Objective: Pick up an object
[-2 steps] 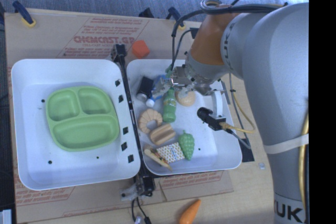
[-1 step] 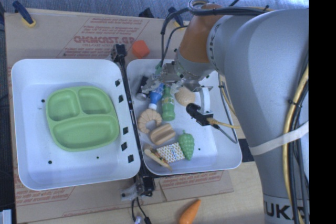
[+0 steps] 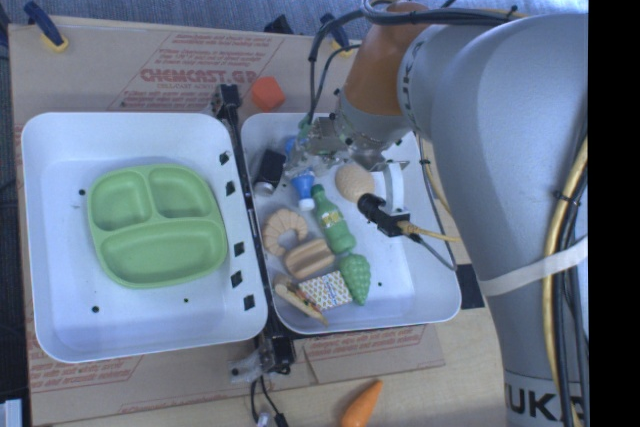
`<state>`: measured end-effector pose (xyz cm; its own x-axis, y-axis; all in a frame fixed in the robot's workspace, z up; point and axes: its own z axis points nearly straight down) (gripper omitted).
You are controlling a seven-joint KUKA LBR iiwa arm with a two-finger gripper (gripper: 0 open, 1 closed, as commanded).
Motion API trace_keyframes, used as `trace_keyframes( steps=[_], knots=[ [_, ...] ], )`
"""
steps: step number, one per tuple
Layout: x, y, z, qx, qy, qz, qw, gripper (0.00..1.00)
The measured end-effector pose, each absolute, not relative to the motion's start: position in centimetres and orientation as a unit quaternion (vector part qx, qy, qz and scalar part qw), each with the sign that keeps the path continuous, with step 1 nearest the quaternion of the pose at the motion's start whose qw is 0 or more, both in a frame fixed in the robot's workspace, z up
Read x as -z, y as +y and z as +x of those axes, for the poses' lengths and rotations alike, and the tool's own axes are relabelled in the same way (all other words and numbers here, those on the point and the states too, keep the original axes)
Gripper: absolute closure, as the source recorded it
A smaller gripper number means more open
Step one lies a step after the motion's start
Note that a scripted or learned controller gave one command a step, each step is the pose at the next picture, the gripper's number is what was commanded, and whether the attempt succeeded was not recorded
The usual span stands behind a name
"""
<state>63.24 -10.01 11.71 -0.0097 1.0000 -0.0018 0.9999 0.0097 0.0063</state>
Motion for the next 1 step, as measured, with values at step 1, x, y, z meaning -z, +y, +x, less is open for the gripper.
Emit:
trace_keyframes(
  steps=[1],
  knots=[
    [-25.59, -3.85, 57.66, 0.0005, 0.71, 0.705, -0.001, 1.0]
  ],
)
